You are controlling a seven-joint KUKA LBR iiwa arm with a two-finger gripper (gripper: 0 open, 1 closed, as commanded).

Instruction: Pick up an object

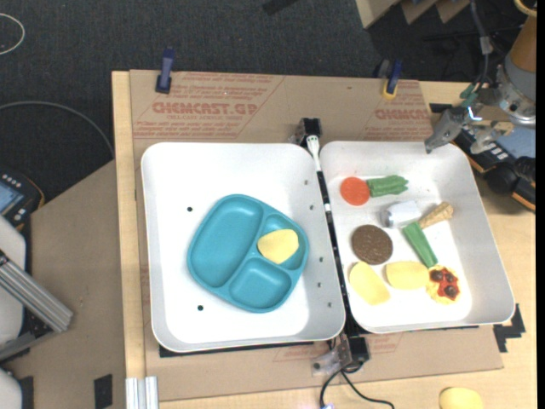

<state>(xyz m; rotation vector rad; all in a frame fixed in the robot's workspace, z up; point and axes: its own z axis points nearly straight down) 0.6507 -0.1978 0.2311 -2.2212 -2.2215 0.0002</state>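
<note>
The right bin (485,228) holds several toy foods: a red disc (355,190) next to a green piece (387,184), a white block (402,214), a brown round cookie (372,244), a green stick (419,244) with a tan end (436,216), two yellow pieces (368,284) (406,274) and a red-and-yellow item (443,284). My gripper (443,131) hangs over the bin's far right corner, above and apart from all of them. Nothing shows in its grasp.
The left bin (170,228) bears a blue divided plate (230,254) with a yellow piece (278,245) in one compartment. Blue clamps (164,71) (392,78) pin the cardboard sheet at the back. A yellow object (460,397) lies at the bench's front right.
</note>
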